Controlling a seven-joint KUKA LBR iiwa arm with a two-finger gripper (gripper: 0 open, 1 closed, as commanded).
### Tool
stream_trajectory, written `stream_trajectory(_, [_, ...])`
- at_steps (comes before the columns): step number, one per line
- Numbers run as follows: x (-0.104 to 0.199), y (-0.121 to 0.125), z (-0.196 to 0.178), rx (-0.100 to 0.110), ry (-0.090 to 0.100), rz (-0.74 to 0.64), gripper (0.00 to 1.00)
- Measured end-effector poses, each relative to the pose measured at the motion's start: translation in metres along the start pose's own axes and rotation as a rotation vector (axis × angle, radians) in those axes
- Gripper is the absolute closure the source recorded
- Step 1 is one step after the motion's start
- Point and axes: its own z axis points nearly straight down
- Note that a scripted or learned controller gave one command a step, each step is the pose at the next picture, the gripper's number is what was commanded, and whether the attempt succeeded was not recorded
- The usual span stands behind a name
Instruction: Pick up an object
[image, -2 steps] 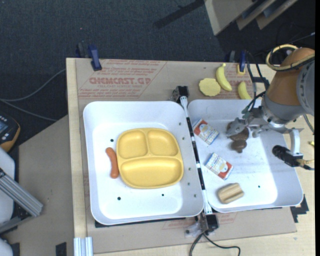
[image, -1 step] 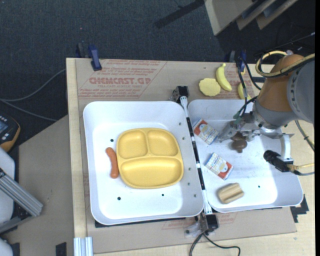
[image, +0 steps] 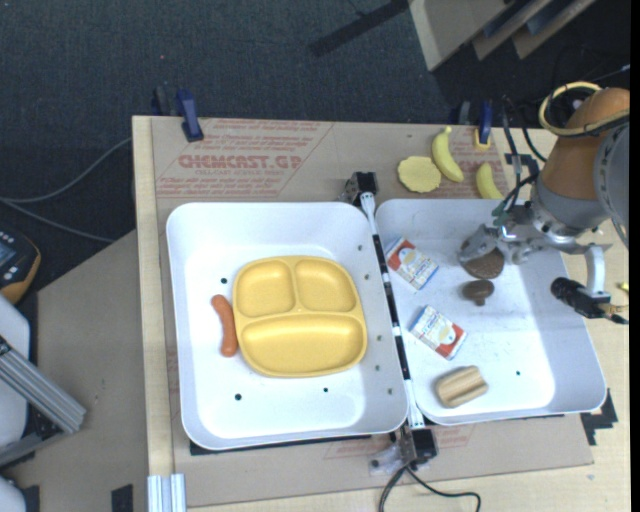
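My gripper (image: 489, 250) hangs over the upper middle of the right bin (image: 560, 390), reaching in from the right. A brown rounded lump (image: 485, 266) sits directly at its tip, partly covered by it. Just below lies a smaller dark brown patch (image: 478, 292), either a second piece or the lump's shadow. Two small white cartons with red and blue print lie in the same bin, one (image: 411, 264) near the top left and one (image: 438, 332) in the middle. A tan bread roll (image: 460, 385) rests near the bin's front edge.
The left bin (image: 200, 400) holds a yellow divided plate (image: 298, 316) with an orange sausage (image: 225, 324) beside its left rim. Behind the right bin, on the bench, lie two bananas (image: 448, 155) (image: 487, 181) and a flat yellow disc (image: 420, 174).
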Motion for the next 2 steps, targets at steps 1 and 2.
stream_trajectory(1, [0.027,0.005,0.0,0.005,0.004,-0.005,0.0])
stream_trajectory(2, [0.025,0.007,-0.014,-0.004,-0.001,-0.004,1.0])
